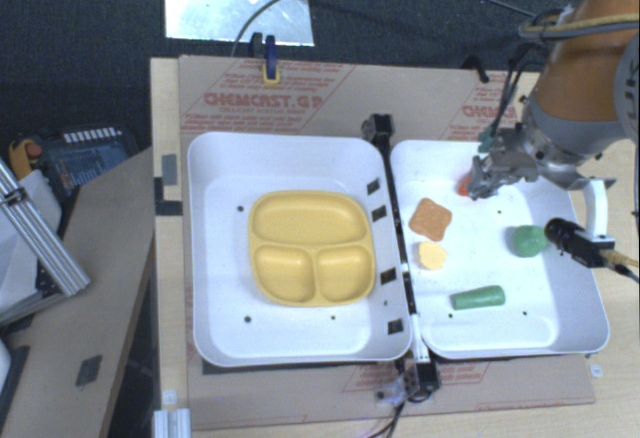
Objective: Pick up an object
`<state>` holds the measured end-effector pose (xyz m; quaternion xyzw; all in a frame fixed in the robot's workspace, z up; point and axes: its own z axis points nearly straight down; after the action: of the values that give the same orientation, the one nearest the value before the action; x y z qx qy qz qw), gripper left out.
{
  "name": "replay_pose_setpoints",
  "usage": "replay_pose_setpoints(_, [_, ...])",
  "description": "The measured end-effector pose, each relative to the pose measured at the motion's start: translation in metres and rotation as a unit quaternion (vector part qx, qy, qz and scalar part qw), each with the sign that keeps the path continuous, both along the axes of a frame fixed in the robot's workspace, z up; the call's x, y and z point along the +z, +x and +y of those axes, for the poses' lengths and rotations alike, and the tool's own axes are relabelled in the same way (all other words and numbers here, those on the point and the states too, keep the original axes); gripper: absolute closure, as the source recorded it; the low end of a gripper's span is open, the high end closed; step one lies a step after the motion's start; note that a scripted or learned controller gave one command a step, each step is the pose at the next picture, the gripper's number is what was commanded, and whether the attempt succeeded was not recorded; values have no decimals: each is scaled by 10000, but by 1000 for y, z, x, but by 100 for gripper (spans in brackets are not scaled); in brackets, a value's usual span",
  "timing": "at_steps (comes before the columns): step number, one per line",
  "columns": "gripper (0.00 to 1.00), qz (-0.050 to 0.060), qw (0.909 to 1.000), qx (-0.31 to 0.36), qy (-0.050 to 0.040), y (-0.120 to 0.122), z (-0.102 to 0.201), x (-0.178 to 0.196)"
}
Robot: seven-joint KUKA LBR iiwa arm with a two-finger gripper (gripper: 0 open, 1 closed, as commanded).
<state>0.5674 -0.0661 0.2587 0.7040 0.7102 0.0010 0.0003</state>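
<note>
My gripper [481, 177] hangs low over the far part of the right bin [575, 326], reaching in from the right. A small red-orange object [465, 188] peeks out at the gripper's lower left, right against its tip and partly hidden by it. Whether it is gripped is hidden. Nearby in the same bin lie an orange square piece [431, 218], a small pale yellow piece [432, 255], a round green piece [527, 241] and a long green piece [477, 298].
The left bin [215, 326] holds a yellow divided plate [308, 246]. A black divider [392, 226] runs between the bins. A black fitting on the arm [575, 240] juts over the right bin's right side. Cables arc above the bench.
</note>
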Motion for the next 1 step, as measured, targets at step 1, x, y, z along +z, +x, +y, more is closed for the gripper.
replay_pose_setpoints(1, [100,-6,10000,5,4,17,49,3])
